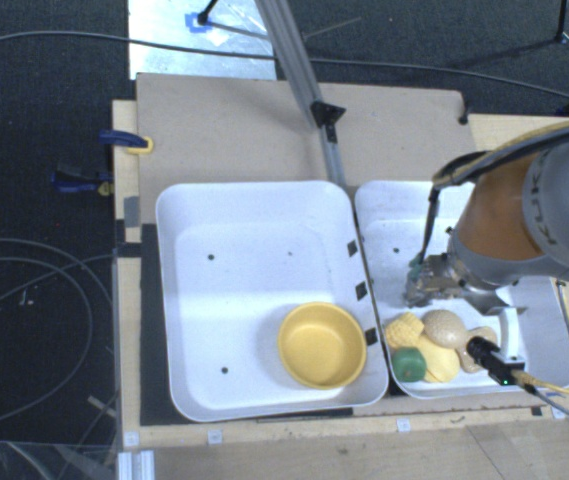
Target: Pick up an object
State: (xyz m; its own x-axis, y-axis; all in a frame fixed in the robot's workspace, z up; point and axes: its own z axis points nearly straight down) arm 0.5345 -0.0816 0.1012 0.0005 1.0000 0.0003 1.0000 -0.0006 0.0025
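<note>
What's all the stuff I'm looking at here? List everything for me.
Bins: two, white, side by side on the bench.
Bowl: one, yellow, near corner of the left bin.
Small toy-like items: a cluster, yellow, tan and green, near end of the right bin; exact count unclear.
Clamps: two, blue and yellow, bench's left edge.
Pole: one, grey, slanting over the bench.
Arm: one, grey with orange band, from the right.
Hand: one, dark, above the cluster.

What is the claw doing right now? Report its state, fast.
Claw: low in the right bin, just above the cluster of small objects; open or shut cannot be told.
</note>
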